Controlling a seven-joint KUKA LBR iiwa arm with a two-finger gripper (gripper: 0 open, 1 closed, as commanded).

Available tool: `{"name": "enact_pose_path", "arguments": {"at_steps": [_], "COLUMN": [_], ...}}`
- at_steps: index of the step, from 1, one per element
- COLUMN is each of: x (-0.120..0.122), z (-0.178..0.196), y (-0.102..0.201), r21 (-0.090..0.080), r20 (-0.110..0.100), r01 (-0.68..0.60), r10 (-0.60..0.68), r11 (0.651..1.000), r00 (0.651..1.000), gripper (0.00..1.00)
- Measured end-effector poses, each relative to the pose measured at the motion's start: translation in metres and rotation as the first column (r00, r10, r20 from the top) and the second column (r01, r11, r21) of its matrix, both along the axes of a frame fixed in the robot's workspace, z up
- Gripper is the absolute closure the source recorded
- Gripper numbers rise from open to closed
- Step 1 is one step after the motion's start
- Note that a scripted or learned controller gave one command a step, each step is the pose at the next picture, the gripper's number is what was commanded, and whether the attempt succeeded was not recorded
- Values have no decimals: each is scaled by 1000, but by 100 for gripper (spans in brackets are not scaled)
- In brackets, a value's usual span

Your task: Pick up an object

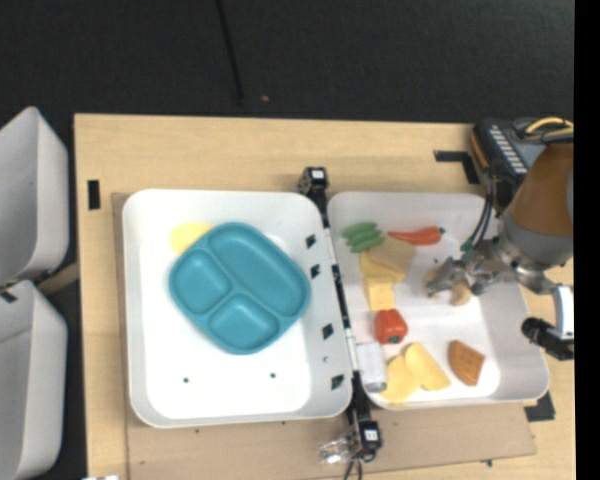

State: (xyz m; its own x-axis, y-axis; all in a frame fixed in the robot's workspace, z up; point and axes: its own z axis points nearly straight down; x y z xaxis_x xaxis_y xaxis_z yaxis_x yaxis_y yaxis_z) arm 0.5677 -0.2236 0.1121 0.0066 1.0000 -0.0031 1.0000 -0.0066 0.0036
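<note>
Where the desk (100, 268) comes nearest the camera, its pale wooden edge carries the near rims of two shallow white bins set side by side. Along the near wall of the right bin (510, 393) lie a pale yellow wedge-shaped piece (417, 370) and, just to its right, a small orange-brown piece (467, 362). A little farther in sits a red pepper-like toy (390, 325), close to the divide between the bins, with a yellow block (381, 295) just beyond it and a larger tan-yellow slab (388, 263) touching that one on its far side. Level with these, to the right, the end effector (458, 280) hangs low over the bin floor at the end of the grey arm (540, 218), which reaches in from the right with an orange band above the wrist. Its dark fingers blur together with a small tan object beneath them, so I cannot tell whether they are spread or pressed together, nor whether anything is pinched. Farthest in this bin, near its far wall, lie a green leafy toy (362, 235) and a red-orange chilli-shaped toy (417, 235) side by side. In the left bin (150, 368) a teal divided plate (239, 286) rests roughly at centre, tilted diagonally, with a yellow object (187, 235) peeking from under its far left edge.
</note>
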Motion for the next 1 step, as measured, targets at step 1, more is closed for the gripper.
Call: {"name": "enact_pose_path", "arguments": {"at_steps": [1], "x": [-2], "z": [60], "y": [6], "r21": [1], "r20": [2], "r01": [-9], "r10": [9], "r11": [1000], "r00": [1000], "gripper": [100]}}
